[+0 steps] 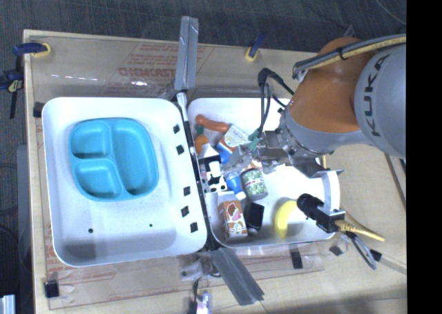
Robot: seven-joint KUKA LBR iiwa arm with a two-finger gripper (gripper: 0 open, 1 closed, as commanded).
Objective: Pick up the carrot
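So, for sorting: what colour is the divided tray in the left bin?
Light blue tray, clearest in the camera view.

Light was even and fairly bright overhead; the white bins [110, 237] glared slightly, shadows stayed soft, and the picture looked mildly grainy.

A: Any text readable?

B: Yes. "KUKA" in dark capital letters on the grey arm [383, 99], running down its side near the right edge.

A: Anything else?

B: Red printing on the cardboard sheet [148, 64] of the bench, behind the bins, upside down and too faint to spell out.

A: And on the packages?

B: Coloured labels on the small carton [233, 218] and on the round can [254, 183] in the right bin [331, 188], but too small to read.
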